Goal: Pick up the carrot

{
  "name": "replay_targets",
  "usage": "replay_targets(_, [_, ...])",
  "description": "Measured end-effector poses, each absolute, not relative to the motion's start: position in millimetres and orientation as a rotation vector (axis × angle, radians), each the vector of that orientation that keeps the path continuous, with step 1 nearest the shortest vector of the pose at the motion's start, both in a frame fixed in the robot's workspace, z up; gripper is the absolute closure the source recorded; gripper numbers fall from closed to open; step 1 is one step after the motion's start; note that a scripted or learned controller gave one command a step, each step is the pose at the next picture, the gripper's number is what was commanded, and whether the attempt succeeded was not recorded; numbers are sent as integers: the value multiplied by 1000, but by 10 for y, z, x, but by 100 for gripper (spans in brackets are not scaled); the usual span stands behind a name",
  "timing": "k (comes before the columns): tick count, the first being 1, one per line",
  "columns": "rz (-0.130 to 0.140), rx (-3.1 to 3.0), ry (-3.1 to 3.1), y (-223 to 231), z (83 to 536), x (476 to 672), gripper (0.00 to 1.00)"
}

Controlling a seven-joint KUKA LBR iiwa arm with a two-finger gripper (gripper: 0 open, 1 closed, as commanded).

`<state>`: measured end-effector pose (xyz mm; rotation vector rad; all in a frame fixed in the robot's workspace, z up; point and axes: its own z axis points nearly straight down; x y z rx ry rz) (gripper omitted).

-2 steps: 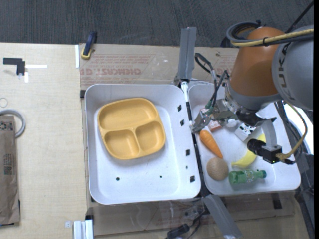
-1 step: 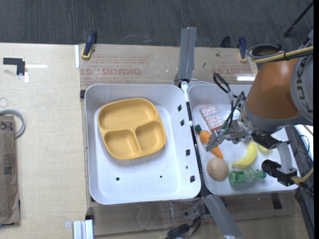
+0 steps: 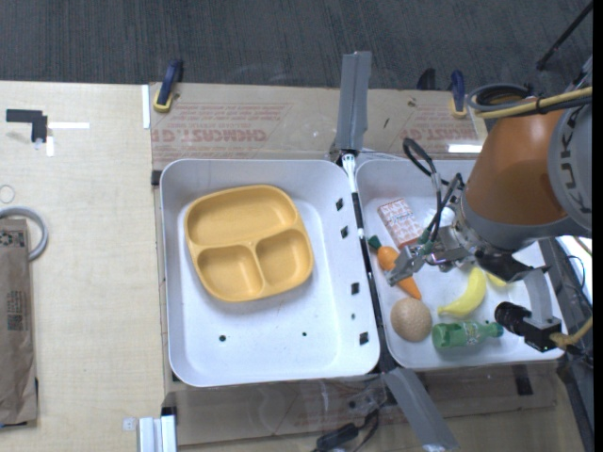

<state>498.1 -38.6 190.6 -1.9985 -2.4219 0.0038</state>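
Reaching into the right white bin (image 3: pixel 537 351), the two-finger hand (image 3: pixel 407 269) sits low over the small orange carrot (image 3: pixel 393 266), apparently positioned for a grasp; whether it pinches the carrot, I cannot tell.

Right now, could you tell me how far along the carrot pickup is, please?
Done: the arm has reached into the right bin, and the gripper sits low right at the carrot. In hand: a grasp attempt, though the view does not settle whether it has the carrot. Left: the lift, as the carrot seems to lie on the bin floor near the potato and banana.
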Motion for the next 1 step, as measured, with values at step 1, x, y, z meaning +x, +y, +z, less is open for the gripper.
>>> replay_targets(1, [4,-1998,-2422,-386,1906,4981,0])
